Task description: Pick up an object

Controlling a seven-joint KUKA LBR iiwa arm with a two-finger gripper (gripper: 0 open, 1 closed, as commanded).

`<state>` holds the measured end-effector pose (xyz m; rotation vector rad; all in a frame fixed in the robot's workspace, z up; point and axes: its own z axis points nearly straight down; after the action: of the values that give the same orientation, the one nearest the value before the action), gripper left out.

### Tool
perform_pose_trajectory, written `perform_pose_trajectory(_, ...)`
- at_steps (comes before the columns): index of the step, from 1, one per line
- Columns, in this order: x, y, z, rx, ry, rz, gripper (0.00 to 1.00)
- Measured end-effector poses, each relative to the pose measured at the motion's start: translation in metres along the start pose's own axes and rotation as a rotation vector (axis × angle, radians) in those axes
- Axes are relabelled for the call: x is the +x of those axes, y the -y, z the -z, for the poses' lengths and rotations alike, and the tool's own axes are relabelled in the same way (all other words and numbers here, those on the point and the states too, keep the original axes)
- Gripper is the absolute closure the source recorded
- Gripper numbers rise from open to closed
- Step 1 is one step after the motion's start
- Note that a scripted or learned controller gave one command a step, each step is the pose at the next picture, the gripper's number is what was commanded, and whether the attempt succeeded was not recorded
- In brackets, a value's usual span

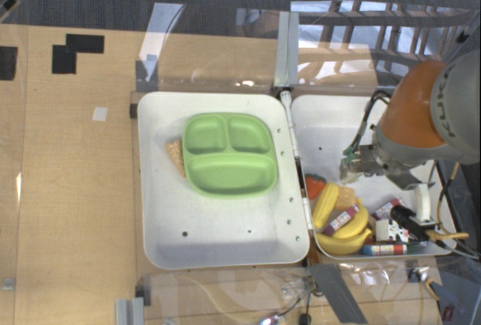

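- on the bench, two shallow white plastic bins sit side by side, their inner walls touching along a grey divider.
- the left white bin [161,229] holds a lime-green plastic tray with three compartments [228,154], lying flat in the bin's upper middle; all three compartments look bare.
- just beside the green tray's left edge, partly tucked under it, lies a tan, cracker-like piece [176,156].
- the right white bin [323,116] has its objects crowded into the near corner: a bunch of yellow plastic bananas [336,226] curving along the front wall, a small red-orange rounded object [315,187] touching the bananas' upper end, and a dark red and black wrapped item [342,221] lying across the bananas.
- to the right of the bananas lies a jumble of small items, among them a marker-like stick with red and blue bands [388,248] and black and white pieces; they are too small to name.
- the grey arm with its orange band [412,107] reaches over the right bin.
- the two-finger gripper [353,165] hangs above the bin floor just beyond the bananas; i cannot tell how it stands or whether it touches anything.
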<state>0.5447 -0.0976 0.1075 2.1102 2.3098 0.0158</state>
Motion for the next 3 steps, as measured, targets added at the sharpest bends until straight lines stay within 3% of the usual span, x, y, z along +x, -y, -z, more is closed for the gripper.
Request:
perform_pose_trajectory(1,-0.001,0.0,0.0,0.0,0.001,-0.001,0.0)
perform_pose_trajectory(2,0.006,0.049,-0.011,-0.019,0.018,0.072,0.0)
perform_pose_trajectory(3,0.012,0.046,-0.002,-0.018,0.01,0.08,1.0)
